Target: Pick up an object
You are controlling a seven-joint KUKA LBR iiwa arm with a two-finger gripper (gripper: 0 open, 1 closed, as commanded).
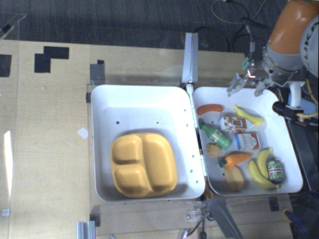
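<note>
My gripper (247,86) hangs over the far edge of the right bin (294,156), its two fingers spread open with nothing between them. Below it in that bin lie a red sausage (210,108), a small yellow banana (249,115), a milk carton (234,124), a green bottle (217,136), a blue-and-white packet (247,141), a carrot (237,159), a potato (234,179), a larger banana (259,170) and a dark can (274,170). The gripper is above and apart from all of them.
The left bin (104,113) holds a yellow divided tray (143,164). A metal post (190,59) stands between the bins at the back. Cables (234,11) trail behind the right bin. The arm's orange band (294,19) is at the upper right.
</note>
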